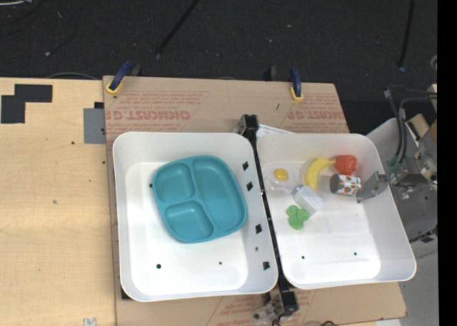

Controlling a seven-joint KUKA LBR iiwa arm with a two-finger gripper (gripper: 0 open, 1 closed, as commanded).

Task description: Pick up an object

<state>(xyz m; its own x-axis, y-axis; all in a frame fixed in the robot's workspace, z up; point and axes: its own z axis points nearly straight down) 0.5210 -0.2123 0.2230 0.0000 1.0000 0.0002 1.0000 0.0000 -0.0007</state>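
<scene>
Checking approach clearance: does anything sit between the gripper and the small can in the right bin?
Nothing visible does. The gripper sits right beside the small can, at the right bin's right edge.

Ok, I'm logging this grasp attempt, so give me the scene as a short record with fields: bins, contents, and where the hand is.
left bin: holds a teal divided plate
right bin: holds a banana, a red item, a small can, a yellow piece, a green piece, a clear item
hand: over the right bin's right side, beside the small can
grasp: not clear from this view
bench surface: cardboard sheet under both bins
</scene>
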